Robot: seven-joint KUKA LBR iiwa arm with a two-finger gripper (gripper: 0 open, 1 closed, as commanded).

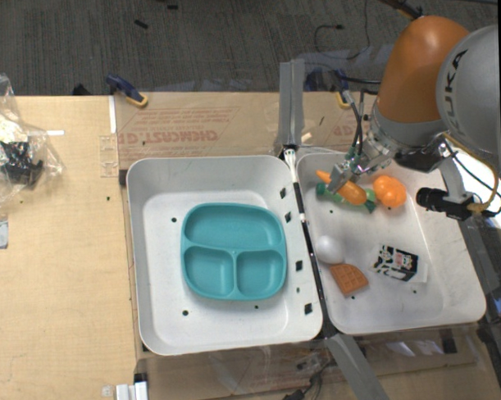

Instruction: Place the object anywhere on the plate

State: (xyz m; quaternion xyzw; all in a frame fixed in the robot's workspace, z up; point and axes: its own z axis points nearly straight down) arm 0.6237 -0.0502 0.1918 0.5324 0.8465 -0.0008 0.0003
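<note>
We see the two-finger gripper (349, 173) low over the far end of the right white bin (451, 303), right at the small orange carrot-shaped toy with a green end (349, 192). We cannot tell how it is set or whether it has the toy; the tip is too small and cluttered to read.

Landmark: the carrot toy. Just beside it, on the arm's side, lies the round orange ball-like fruit toy (389, 191), touching or nearly touching. Nearer the camera from the carrot sits a whitish egg-shaped object (328, 248), then a tan waffle-textured wedge (349, 278) just beyond that. A black-and-white printed packet (397, 264) lies near the wedge, toward the arm's side.

Well apart from the carrot, across the divider, the left white bin (153, 239) holds the teal three-compartment plastic plate (233, 251), nothing on it.

We judge the step as pick: the grasp attempt at the carrot, probably the task object, with no carry begun. Next move calls for a firm close on it, a lift clear of the bin wall, then a traverse to the plate.

Counts: one gripper, two bins, one plate, five loose items in the right bin. Off on the bench, far from the carrot, one clear plastic bag with dark bits (15, 146).
</note>
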